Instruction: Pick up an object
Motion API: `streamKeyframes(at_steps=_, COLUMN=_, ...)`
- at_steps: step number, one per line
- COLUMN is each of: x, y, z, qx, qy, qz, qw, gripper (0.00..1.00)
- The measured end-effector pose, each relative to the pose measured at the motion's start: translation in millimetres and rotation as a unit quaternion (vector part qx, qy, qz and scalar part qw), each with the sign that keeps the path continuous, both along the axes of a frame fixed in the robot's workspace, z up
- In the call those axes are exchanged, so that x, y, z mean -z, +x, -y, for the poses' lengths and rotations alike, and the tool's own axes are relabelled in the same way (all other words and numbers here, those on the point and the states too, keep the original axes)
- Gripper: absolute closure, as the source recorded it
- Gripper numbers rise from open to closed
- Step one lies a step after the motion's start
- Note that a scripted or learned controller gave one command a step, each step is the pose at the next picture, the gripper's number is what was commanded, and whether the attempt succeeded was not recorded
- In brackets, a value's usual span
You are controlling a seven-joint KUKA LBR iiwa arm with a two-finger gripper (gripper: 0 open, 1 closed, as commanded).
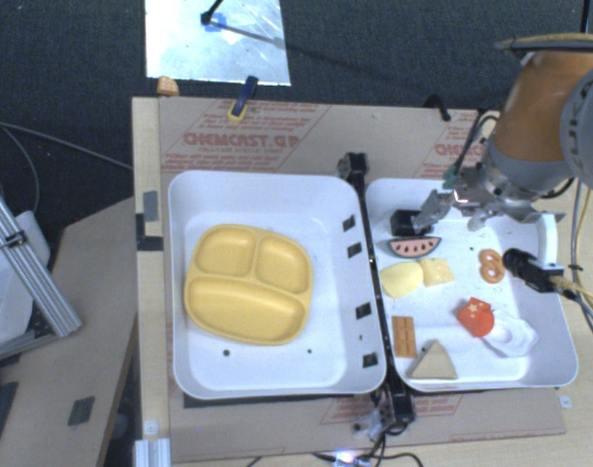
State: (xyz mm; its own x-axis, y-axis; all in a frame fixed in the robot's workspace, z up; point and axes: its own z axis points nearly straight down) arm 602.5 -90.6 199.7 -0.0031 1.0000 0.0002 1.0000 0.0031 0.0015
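Step in hand looks like the approach: the grey two-finger gripper (pixel 442 212) hangs low over the far part of the right-hand shallow white bin (pixel 559 358), nothing lifted yet. One light grey finger (pixel 431 210) slants down toward the small black block (pixel 405 223). The other finger cannot be made out, so how far the fingers are spread cannot be told; nothing is visible between them.

Likeliest target, as a judgement: the flat watermelon-slice toy, red with dark seeds and a pale green rind (pixel 415 247), just below the finger tip and just beside the black block. It lies flat and thin, so a pinch on its edges would be needed; the block close by could get in the way.

Other candidates, further from the fingers toward the near rim:
- pale yellow soft lump (pixel 401 279), touching a yellow cheese-like wedge (pixel 437 272)
- small orange pretzel-shaped piece (pixel 490 265)
- red tomato-like piece (pixel 475 316)
- brown cracker strip (pixel 403 336)
- tan triangular slice (pixel 434 361)

The yellow divided plate (pixel 248 282) sits in the left-hand white bin (pixel 190 358), well apart from the fingers.

Next move calls for centring over one item, then descent and closing.
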Motion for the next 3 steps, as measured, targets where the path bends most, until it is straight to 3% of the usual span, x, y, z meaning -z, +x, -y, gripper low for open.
streamKeyframes(at_steps=1, x=116.1, y=-120.2, z=-2.2, qx=0.004, qy=0.0020, qz=-0.005, qw=1.0000, gripper=0.00)
streamKeyframes(at_steps=2, x=99.6, y=-112.8, z=-3.0, qx=0.001, qy=0.0014, qz=0.003, qw=1.0000, gripper=1.00)
streamKeyframes(at_steps=3, x=10.6, y=-114.1, z=-74.0, qx=-0.004, qy=0.0008, qz=0.004, qw=1.0000, gripper=1.00)
